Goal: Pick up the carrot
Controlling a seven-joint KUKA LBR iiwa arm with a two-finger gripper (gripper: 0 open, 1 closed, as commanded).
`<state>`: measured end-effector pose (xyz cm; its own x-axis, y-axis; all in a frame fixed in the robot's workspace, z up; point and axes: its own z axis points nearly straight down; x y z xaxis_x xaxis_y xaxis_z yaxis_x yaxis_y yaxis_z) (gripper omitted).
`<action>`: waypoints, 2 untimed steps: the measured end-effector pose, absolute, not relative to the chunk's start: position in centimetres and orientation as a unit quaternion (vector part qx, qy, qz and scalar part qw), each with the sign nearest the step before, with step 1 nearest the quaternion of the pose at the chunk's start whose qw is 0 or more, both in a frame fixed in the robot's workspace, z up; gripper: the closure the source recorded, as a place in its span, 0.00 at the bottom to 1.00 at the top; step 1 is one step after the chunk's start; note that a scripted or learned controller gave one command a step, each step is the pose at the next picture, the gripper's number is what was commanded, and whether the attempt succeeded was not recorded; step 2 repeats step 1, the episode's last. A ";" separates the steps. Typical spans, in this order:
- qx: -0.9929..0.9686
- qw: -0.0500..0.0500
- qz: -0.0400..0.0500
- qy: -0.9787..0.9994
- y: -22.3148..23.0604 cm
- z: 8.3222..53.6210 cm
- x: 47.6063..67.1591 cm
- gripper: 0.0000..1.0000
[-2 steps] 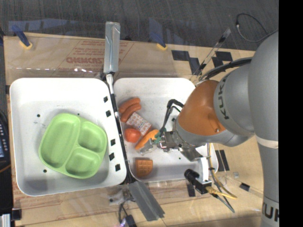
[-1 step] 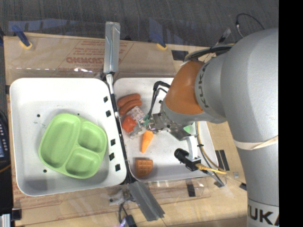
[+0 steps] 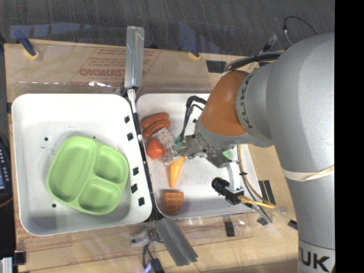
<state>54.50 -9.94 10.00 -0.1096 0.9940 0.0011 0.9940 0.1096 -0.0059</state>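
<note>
Carrot [image 3: 176, 172] lies in the right bin [image 3: 196, 208], its thick end just below the fingers [image 3: 181, 147]; whether they are spread or pinching cannot be told. Left of them sits a tomato [image 3: 155, 149], above-left two sausages [image 3: 155, 124]. Below the carrot lies a brown waffle piece [image 3: 173, 200]. Far left, a green tray [image 3: 88, 175] fills the other bin [image 3: 34, 115].
</note>
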 end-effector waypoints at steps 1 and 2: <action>-0.454 -0.001 0.000 -0.891 -6.6 19.2 54.2 1.00; -0.454 -0.001 0.000 -0.891 -6.6 19.2 54.2 1.00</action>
